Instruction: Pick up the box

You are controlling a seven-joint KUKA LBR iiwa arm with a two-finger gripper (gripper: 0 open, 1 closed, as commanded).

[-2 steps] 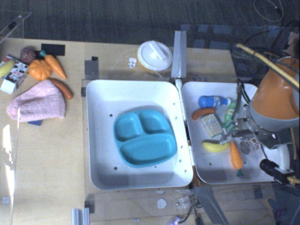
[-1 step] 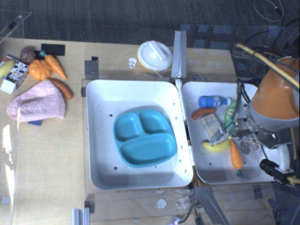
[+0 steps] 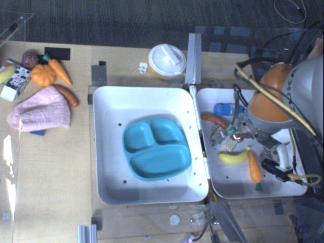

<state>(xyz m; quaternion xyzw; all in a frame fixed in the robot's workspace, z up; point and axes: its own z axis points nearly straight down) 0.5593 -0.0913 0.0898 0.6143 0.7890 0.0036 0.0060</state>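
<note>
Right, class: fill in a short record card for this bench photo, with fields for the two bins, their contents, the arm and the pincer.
Left bin: holds a blue divided plate.
Right bin: holds a banana, a carrot, a sausage, a blue item.
Arm: grey with orange band, reaching in from the right over the right bin.
Pincer: low in the right bin, just above the banana; finger state unclear.
Box: not identifiable.

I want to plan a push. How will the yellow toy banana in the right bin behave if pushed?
The yellow toy banana looks curved and smooth, so it would probably slide and pivot rather than roll. It seems light. The orange toy carrot lies close beside it and may get bumped.
</note>
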